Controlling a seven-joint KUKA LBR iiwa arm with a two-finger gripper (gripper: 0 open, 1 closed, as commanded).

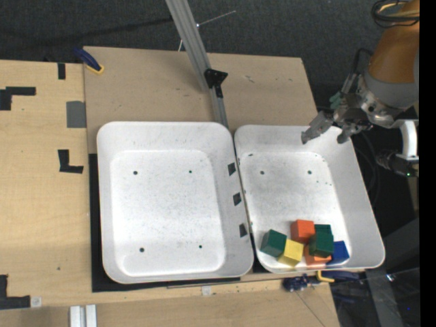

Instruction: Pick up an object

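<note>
Camera view: the gripper (329,129) hangs over the far right corner of the right bin (286,182), its two fingers spread apart with nothing between them. The blocks (304,243) sit huddled in that bin's near right corner, well apart from the jaws, toward the near edge of the bench. An orange block (303,229) tops the pile, with green (274,242) and yellow (293,251) ones on its left fringe. By my judgement, the coming move turns on this: the arm must travel along the bin toward its near end, then descend. The left bin (163,196) lies beside it.
</note>
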